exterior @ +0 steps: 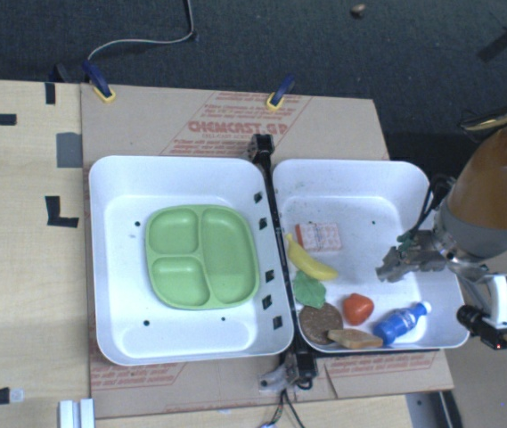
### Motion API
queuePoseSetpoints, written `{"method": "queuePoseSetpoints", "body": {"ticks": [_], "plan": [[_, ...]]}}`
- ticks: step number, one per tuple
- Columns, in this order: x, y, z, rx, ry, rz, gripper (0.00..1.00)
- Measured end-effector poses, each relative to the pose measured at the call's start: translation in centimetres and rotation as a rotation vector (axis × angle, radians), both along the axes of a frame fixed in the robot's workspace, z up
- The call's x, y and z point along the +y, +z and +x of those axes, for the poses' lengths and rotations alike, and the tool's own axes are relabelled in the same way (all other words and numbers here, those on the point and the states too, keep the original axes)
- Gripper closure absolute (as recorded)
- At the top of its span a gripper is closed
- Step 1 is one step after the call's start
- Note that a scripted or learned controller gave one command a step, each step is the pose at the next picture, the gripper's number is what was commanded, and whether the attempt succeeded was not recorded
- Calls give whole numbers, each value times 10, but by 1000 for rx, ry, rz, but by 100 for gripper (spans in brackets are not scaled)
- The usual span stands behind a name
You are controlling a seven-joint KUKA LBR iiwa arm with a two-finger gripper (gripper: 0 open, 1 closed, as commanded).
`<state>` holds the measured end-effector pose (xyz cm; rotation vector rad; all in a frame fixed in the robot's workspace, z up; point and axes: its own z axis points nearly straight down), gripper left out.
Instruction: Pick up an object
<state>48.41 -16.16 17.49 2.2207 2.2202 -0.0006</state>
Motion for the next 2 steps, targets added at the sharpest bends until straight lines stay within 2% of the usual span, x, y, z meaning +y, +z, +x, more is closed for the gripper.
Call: {"method": "queuePoseSetpoints", "body": {"ticks": [1,2], "plan": [[39,56,74,-1,2,1,100],[-9,33,99,2,-1,-1,100]]}}
